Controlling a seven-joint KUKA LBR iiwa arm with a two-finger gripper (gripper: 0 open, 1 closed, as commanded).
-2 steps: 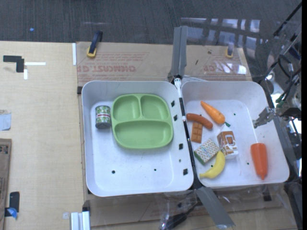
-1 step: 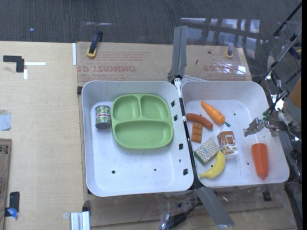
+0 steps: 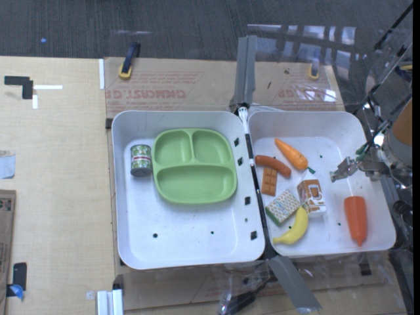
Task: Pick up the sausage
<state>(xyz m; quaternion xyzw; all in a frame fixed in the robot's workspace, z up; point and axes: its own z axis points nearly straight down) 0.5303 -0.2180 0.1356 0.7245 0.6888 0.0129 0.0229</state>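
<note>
Sausage (image 3: pixel 273 165) lies in right bin (image 3: pixel 328 128), near its left wall, beside small carrot (image 3: pixel 291 153). Gripper (image 3: pixel 342 171) at right rim, arm cut off; jaws possibly apart, cannot tell.

red-brown sausage (image 3: pixel 273 165), right bin

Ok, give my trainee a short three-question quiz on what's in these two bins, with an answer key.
1. True or false: the sausage lies in the same bin as the green plate.
2. Which item lies nearest the gripper? A) can B) big carrot C) banana
3. Fill in: the can stands to the view's ____ of the green plate.

Key: 1 false, it lies in the right bin near the divider. 2 B. 3 left.
</note>
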